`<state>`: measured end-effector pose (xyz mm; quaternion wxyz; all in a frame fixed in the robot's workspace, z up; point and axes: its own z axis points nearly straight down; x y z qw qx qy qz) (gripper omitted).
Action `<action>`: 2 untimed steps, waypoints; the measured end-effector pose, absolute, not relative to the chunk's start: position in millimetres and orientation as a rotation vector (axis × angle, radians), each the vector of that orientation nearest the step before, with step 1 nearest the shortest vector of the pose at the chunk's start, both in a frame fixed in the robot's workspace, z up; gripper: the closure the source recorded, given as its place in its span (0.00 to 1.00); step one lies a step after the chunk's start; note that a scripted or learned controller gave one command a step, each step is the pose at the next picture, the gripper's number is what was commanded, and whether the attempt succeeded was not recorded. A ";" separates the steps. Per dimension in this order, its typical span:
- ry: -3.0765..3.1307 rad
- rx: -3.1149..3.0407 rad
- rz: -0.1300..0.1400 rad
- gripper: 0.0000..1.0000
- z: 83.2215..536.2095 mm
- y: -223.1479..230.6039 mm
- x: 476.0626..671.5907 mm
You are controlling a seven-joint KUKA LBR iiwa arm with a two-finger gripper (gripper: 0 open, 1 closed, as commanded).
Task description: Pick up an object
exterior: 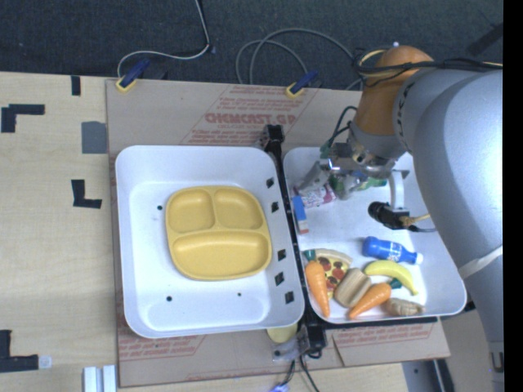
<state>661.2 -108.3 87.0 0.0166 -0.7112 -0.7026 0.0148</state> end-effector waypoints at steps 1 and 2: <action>-2.186 -2.219 0.052 0.00 86.8 -105.0 660.8; -2.183 -2.212 0.045 0.00 86.7 -107.8 661.2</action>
